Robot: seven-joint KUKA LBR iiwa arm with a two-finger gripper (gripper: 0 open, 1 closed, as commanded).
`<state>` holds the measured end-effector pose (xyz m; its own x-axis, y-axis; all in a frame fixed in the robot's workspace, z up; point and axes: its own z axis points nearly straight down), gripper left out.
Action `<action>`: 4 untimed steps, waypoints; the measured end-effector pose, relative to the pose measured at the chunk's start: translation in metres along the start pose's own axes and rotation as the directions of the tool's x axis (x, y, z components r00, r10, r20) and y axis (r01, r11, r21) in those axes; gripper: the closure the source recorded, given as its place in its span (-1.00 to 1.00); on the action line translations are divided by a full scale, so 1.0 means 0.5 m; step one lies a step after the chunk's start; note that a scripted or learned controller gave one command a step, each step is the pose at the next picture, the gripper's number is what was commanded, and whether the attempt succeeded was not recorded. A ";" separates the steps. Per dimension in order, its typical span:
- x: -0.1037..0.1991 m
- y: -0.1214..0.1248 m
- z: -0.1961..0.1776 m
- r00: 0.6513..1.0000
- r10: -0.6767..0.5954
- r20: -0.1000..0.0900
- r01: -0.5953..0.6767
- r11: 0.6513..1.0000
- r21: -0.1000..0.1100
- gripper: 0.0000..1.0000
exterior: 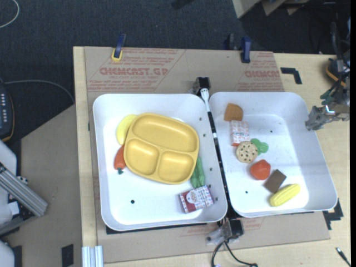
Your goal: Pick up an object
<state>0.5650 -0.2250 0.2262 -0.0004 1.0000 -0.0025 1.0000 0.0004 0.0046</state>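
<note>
The right bin (303, 154) holds several toy foods: a brown bread piece (233, 112), a red-and-white packet (240, 131), a cookie (245, 152) with a green piece (260, 146) beside it, a red tomato (260, 169), a brown block (275, 181) and a yellow corn cob (285, 194). My gripper (319, 117) hangs at the right bin's far right rim, apart from all of them. Nothing shows between its fingers.
The left bin (105, 166) holds a yellow compartment tray (160, 148), a yellow banana-like piece (124, 127), a red pepper (119, 159), a green vegetable (198, 174) and a red snack packet (195, 198). Blue and yellow clamps (117, 53) grip the board's far edge.
</note>
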 end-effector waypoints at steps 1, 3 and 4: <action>0.114 0.033 -0.011 1.000 -0.006 -0.003 0.006 1.000 0.000 1.00; 0.303 0.087 -0.019 1.000 -0.005 -0.003 0.005 1.000 0.001 1.00; 0.392 0.125 0.022 1.000 -0.005 -0.003 0.005 1.000 0.003 1.00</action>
<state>0.6273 -0.0291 0.2150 -0.0052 1.0000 0.0009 1.0000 0.0052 0.0018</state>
